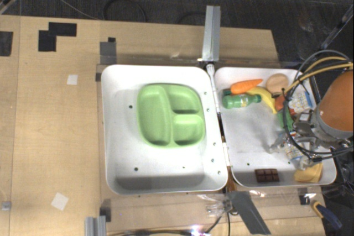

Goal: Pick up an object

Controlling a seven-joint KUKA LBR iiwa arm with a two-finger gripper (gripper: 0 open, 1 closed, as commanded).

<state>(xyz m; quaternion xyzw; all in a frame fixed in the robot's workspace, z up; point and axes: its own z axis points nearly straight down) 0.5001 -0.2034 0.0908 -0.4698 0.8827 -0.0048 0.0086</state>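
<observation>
White plastic lined both bins, and the gripper point(287, 143) hung low over the right-hand bin point(246, 146), near its right wall, half lost among its own cables; whether it was open or closed could not be told, and nothing was seen in its hold. The step in hand looked like the reach, with no object chosen for certain.

Counted from the gripper: one brown chocolate bar point(267, 176) lay below and to its left. One yellow wedge point(308, 173), perhaps cheese, sat just below it. Above and to its left lay one carrot point(246, 86), one green bottle point(240, 100) and one banana point(267, 99), close together. One tan round piece point(277, 83) was above.

One green divided tray point(168, 114) sat well to its left, in the other bin point(119, 135).

The next move likely called for settling squarely over one piece, probably the wedge, before closing.
</observation>
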